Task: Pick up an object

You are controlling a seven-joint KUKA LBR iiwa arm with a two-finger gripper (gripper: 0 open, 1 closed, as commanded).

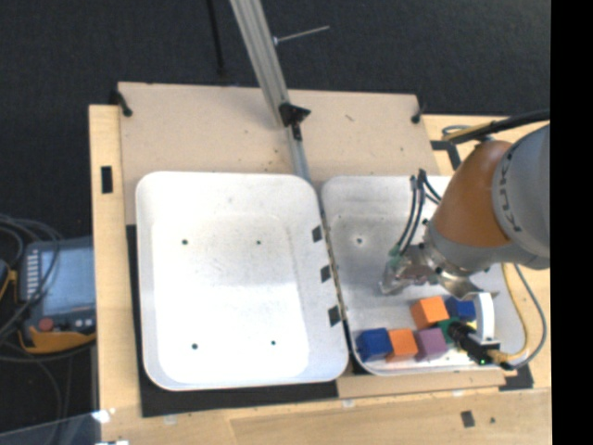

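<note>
Arm reaching into the right bin, blocks lying along its near edge.

Camera view: the desk is carrying two white bins side by side. The left bin is showing only a few dark specks on its floor. The right bin is holding a cluster at its near edge: a blue block, an orange block just beside it, a purple block next along, a second orange block behind those, and another blue block partly hidden by the arm. The pincer is hanging over the bin's middle, near the rear orange block; whether it is wide or narrow, I cannot tell, and no block is sitting in it.
</note>
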